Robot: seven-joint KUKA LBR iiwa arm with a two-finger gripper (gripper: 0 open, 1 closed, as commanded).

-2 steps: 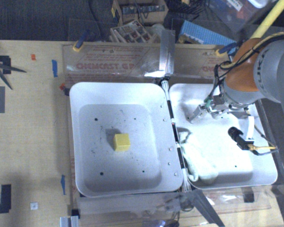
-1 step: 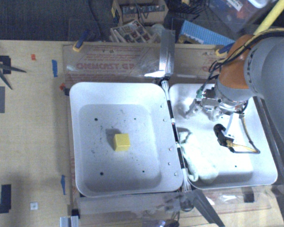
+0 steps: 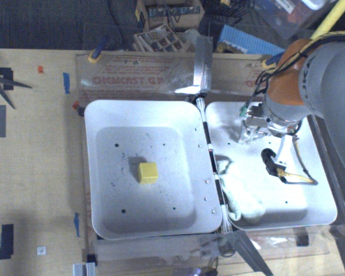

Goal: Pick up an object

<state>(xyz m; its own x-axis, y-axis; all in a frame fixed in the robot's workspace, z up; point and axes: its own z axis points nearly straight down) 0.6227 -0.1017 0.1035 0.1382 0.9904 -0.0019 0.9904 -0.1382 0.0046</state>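
While the grey arm (image 3: 328,79) with its orange band reaches in from the right, its pincer (image 3: 252,135) hangs low over the back part of the right bin (image 3: 316,211); whether it is clenched or released I cannot tell, and nothing is seen gripped in it. A small yellow block (image 3: 148,172) lies near the middle of the left bin (image 3: 103,119), well apart from the pincer. In the right bin a whitish soft object (image 3: 241,197) lies along the wall it shares with the left bin. Both bins sit side by side on the wooden surface (image 3: 34,154).
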